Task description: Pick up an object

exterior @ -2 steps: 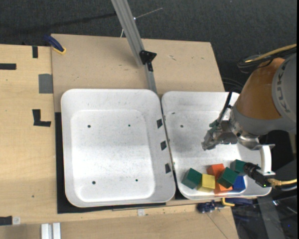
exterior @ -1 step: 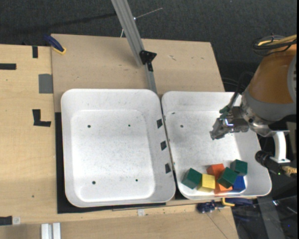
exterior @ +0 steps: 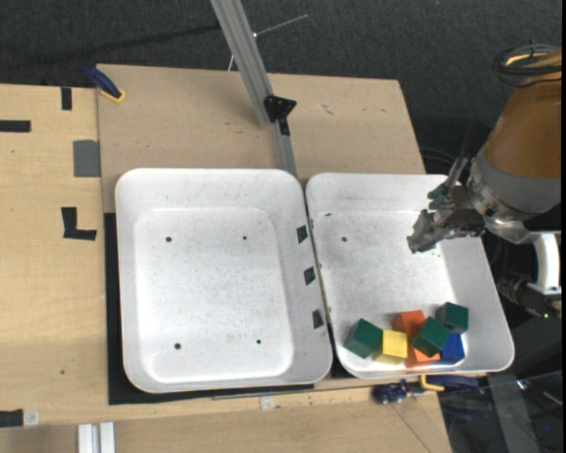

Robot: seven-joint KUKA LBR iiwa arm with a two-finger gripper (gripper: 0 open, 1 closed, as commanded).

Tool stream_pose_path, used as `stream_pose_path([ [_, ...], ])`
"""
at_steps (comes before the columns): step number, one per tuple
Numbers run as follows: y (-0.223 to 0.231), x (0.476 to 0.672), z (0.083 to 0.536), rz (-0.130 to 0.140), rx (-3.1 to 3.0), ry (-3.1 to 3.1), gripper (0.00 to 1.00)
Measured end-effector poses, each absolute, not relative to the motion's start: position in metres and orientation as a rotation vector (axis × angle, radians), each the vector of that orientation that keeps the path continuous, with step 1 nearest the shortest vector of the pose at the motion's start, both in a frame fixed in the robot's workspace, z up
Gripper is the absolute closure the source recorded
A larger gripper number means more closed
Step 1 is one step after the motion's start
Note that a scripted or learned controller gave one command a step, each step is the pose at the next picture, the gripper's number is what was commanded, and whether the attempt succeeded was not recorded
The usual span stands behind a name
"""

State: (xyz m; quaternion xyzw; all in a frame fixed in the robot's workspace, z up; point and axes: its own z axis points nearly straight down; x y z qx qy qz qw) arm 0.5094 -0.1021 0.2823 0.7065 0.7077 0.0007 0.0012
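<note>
Several small coloured blocks, green, yellow, orange and blue, lie clustered in the lower right corner of the right-hand shallow white bin on the wooden worktop. The grey arm's jaws hang over that bin's upper right part, well above the cluster in the frame and apart from it. Whether they are spread or pressed together, I cannot tell.
</note>
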Motion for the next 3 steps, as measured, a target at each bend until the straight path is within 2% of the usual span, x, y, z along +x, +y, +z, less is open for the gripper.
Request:
stream_pose_path([
  [3,0.059,0.557,0.252,-0.001,2.214,2.231,1.00],
])
